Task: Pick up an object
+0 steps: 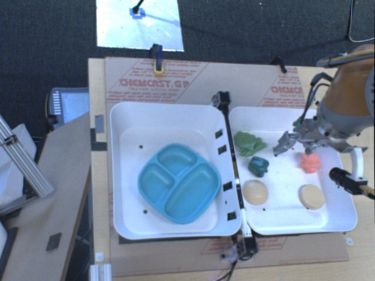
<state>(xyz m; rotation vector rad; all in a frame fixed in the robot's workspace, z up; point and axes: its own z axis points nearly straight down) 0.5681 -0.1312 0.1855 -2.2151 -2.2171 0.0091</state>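
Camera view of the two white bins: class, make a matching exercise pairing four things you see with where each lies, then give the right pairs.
Things
1. blue divided plastic plate
2. light green leafy toy
3. pink-orange lumpy toy
4. dark teal pepper-shaped toy

Places
A. right bin, just below the leafy toy
B. left bin
C. right bin, upper left, near the divider
D. right bin, close under the hand

Pairs: 1-B, 2-C, 3-D, 4-A
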